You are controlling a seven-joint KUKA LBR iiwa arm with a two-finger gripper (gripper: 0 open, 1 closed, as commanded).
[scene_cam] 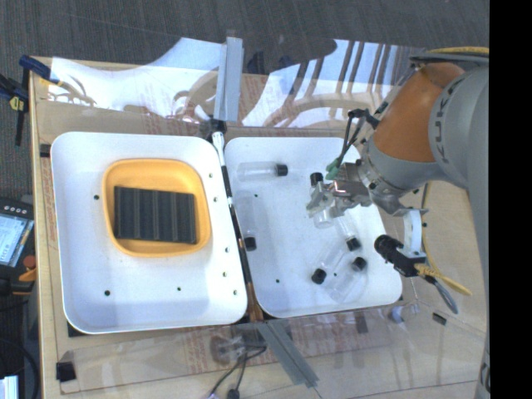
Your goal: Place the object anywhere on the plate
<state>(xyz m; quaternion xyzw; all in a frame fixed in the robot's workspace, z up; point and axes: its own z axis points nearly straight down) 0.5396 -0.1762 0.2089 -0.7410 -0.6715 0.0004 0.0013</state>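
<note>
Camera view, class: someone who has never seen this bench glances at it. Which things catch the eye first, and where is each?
The yellow plate with its dark ribbed centre stands out first, in the middle of the left bin. Next comes the grey arm's orange band at the right, above the right bin, with the tool low over the clear vials with black caps scattered there.
</note>
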